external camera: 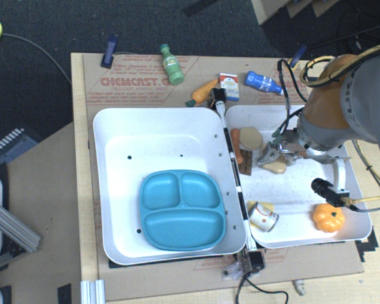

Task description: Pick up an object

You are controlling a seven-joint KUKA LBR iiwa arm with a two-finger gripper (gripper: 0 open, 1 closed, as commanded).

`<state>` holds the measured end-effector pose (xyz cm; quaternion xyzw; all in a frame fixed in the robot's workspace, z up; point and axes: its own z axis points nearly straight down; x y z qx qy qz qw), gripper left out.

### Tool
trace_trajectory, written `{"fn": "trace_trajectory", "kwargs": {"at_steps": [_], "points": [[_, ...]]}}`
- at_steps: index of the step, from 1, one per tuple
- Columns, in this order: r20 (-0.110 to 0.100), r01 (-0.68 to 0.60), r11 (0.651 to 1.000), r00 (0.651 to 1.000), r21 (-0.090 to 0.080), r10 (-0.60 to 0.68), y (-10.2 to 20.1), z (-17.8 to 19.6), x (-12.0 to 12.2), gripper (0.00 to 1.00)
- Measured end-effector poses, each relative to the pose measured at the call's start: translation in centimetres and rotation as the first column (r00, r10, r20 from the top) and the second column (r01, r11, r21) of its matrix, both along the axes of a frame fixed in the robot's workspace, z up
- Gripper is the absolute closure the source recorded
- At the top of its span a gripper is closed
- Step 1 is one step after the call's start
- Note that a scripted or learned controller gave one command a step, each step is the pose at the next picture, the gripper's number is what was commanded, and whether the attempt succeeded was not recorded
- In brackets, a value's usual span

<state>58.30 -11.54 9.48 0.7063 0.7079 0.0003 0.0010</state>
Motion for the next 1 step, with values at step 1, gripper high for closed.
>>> {"fn": "trace_trajectory", "kwargs": {"at_steps": [1], "points": [[0.0, 0.001, 1.0, 1.0, 0.002, -0.001, 6.7, 9.04, -3.75, 1.0]]}}
